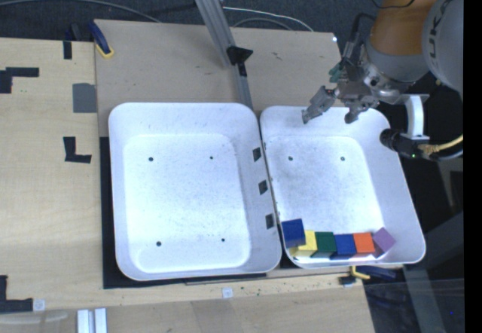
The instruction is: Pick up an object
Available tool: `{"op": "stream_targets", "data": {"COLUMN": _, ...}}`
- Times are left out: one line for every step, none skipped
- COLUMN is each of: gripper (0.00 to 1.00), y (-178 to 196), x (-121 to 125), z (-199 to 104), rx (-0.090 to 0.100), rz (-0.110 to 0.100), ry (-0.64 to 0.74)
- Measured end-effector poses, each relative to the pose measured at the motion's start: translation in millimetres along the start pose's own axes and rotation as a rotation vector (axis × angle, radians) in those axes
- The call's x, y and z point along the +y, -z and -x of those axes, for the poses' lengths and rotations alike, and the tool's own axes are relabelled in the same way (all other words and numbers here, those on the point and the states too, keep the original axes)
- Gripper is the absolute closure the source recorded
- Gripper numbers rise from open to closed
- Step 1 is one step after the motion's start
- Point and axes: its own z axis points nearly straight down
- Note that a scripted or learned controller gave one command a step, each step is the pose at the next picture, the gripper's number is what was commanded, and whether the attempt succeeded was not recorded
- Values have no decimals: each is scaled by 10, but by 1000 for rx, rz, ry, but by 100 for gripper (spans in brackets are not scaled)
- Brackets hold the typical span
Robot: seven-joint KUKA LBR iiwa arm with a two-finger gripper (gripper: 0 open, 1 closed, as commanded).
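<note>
Several small blocks lie in a row along the near edge of the right bin (392,173): a blue block (292,231) on a yellow one (304,248), then green (324,242), a second blue (345,244), orange (364,242) and purple (383,239). My gripper (331,113) hangs above the far rim of that bin, well away from the blocks. Its two fingers are spread apart with nothing between them.
The left bin (120,173) stands beside the right one, with small black clips along the shared edge. A slanted metal pole (213,15) rises behind the bins. Cables run across the dark floor at the back.
</note>
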Motion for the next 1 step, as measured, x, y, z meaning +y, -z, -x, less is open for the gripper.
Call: {"op": "stream_targets", "data": {"gripper": 0, "y": -716, "x": -762, "z": -328, "rx": 3, "rz": -13, "ry": -1}}
